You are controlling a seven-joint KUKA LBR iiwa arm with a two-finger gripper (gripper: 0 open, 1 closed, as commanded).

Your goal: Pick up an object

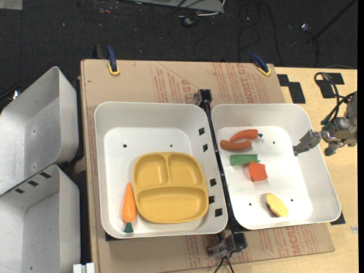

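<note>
A brown cardboard-covered counter (170,78) with red printed lettering carries two shallow white plastic bins side by side, held by blue clamps (112,61) at its far edge. Around it lies dark speckled floor (51,33) with loose black cables, and two more white tubs (34,124) sit at the left, partly cut off by the frame.

The left bin (108,124) holds a yellow three-compartment plastic tray (170,187) and, touching its left side, an orange toy carrot (129,203) with a green tip. The right bin (318,198) holds two red-orange toy sausages (240,140), a green block (243,159), an orange-red cube (257,172) and a yellow lumpy piece (276,205).

The grey gripper (307,142) hovers at the right bin's right wall, apart from every object. Its fingers are small and dim, so I cannot tell whether they are parted or closed; nothing appears between them.
</note>
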